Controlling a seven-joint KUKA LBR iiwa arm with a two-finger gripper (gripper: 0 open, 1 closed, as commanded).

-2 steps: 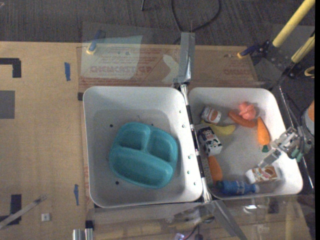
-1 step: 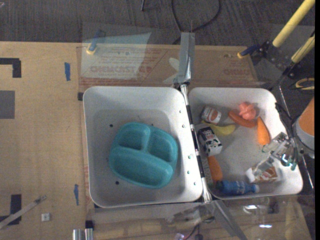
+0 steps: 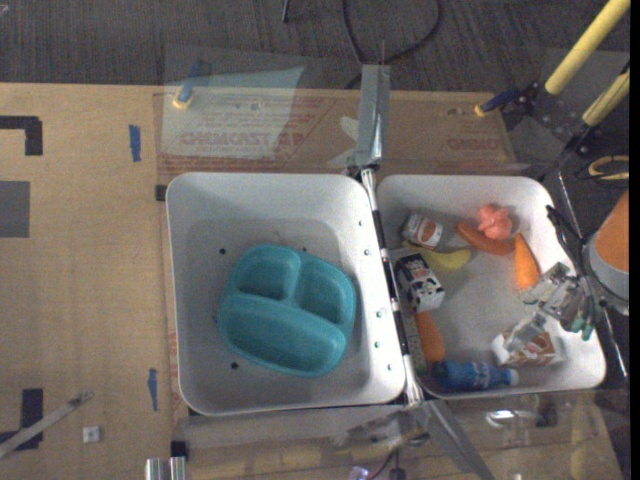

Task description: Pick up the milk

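The milk (image 3: pixel 420 283) is a small carton with black and white cow patches. It lies near the left wall of the right bin (image 3: pixel 480 193), next to a yellow banana (image 3: pixel 451 259). My gripper (image 3: pixel 548 311) hangs over the right side of that bin, well to the right of the milk. Directly below it lies a white and orange carton (image 3: pixel 527 347). Whether the gripper touches that carton is unclear.
The right bin also holds a small can (image 3: pixel 423 231), a red sausage (image 3: pixel 483 240), a pink toy (image 3: pixel 495 218), two orange carrots (image 3: pixel 526 261) (image 3: pixel 430 336) and a blue bottle (image 3: pixel 472 375). A teal divided plate (image 3: pixel 288 309) lies in the left bin (image 3: pixel 200 218).
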